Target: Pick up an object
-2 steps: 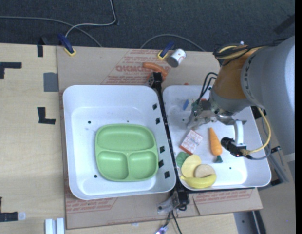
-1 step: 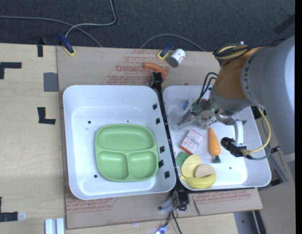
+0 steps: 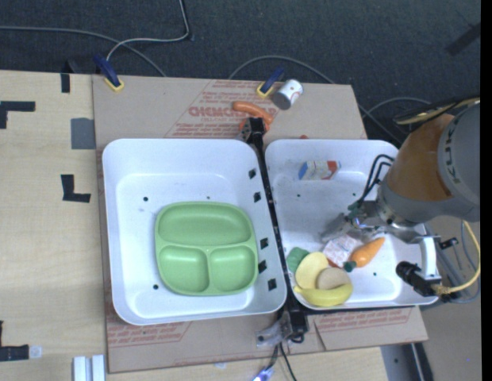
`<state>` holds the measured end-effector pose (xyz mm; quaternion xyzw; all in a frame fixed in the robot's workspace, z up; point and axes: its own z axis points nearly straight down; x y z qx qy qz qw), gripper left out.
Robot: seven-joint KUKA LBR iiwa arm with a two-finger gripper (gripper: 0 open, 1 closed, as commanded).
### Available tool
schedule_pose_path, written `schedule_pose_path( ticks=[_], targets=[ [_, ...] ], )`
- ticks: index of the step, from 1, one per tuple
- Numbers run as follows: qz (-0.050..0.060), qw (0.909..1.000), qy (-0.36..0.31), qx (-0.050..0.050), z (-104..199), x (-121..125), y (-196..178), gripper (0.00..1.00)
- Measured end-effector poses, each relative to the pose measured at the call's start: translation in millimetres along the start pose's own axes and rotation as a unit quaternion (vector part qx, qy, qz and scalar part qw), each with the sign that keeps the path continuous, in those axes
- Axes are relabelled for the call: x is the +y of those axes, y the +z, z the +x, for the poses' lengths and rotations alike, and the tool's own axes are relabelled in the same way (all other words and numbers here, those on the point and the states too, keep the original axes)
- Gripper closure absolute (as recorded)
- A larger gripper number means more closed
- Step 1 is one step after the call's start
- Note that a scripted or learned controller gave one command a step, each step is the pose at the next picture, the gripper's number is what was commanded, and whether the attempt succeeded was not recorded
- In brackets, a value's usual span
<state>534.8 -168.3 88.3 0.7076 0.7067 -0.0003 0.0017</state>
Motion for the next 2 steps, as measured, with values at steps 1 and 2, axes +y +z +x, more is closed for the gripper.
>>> schedule_pose_path(
  ticks=[1, 2],
  targets=[
    [-0.004, 1.0000, -0.002, 0.000, -29, 65, 1, 0.00],
    [-0.001, 1.0000, -0.001, 0.000, -10, -15, 2, 0.00]
  ],
)
